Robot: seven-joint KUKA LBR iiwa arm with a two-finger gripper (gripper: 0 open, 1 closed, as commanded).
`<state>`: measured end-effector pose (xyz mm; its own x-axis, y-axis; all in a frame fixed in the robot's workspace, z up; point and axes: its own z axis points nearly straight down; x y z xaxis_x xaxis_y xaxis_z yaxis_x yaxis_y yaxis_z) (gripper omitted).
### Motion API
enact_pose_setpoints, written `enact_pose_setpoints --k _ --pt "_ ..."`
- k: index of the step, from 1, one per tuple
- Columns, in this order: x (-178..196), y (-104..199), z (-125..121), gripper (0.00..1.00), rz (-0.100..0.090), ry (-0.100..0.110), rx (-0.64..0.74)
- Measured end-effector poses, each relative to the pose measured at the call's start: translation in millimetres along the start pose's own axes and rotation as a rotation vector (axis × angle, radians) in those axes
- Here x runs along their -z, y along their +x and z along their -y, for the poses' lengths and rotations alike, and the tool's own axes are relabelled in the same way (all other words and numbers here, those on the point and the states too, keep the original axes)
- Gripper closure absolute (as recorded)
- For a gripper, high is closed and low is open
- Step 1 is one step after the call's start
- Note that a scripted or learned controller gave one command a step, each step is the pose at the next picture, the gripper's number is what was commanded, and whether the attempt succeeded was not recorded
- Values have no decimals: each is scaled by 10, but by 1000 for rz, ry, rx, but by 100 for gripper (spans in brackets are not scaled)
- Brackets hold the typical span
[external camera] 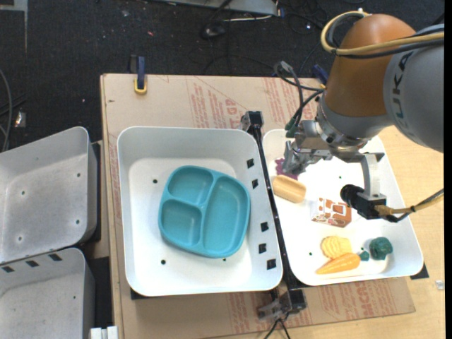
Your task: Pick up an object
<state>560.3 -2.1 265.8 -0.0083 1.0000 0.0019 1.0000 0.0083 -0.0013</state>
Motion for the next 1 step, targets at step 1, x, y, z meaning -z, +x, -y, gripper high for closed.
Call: enact_pose_setpoints --k 1 --pt "-196 556 151 100 0 1 0"
